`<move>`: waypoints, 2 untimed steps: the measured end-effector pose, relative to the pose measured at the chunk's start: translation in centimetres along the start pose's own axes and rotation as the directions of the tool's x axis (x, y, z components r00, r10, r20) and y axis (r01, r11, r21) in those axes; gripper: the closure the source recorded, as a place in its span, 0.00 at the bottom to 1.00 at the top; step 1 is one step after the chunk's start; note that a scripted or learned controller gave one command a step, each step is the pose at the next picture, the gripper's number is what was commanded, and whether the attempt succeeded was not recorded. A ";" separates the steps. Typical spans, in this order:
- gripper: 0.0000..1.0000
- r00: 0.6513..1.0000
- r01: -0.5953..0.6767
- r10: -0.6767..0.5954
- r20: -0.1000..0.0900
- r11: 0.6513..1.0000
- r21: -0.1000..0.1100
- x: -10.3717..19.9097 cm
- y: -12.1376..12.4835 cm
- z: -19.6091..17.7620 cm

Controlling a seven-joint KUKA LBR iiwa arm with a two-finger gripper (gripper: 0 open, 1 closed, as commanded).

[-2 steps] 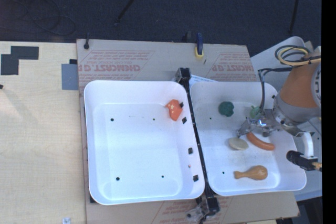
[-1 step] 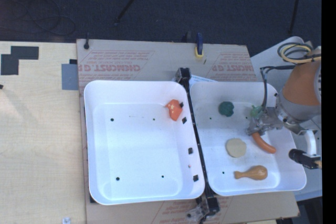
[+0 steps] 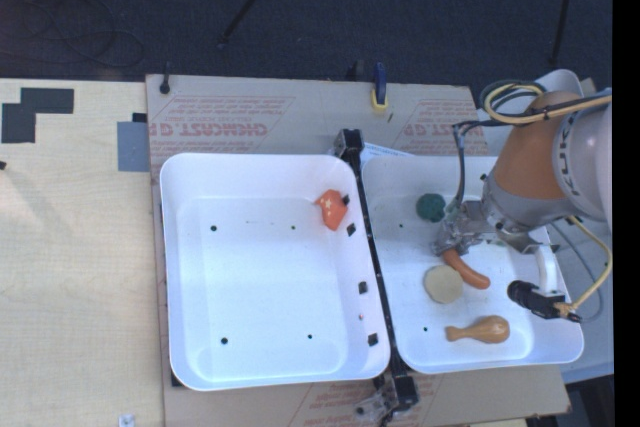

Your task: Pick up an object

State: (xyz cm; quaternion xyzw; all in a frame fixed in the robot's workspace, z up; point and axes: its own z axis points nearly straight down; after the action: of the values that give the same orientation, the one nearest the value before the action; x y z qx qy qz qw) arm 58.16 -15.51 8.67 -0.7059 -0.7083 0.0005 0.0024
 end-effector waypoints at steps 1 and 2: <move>1.00 1.000 -0.001 0.001 -0.001 1.000 0.001 6.1 -4.4 0.0; 1.00 1.000 0.002 -0.002 0.000 1.000 -0.008 11.5 -5.8 -10.6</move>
State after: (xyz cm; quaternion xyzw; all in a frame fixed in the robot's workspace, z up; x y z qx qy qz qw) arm 52.36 -4.06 19.33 -0.7050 -0.7092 -0.0025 -0.0006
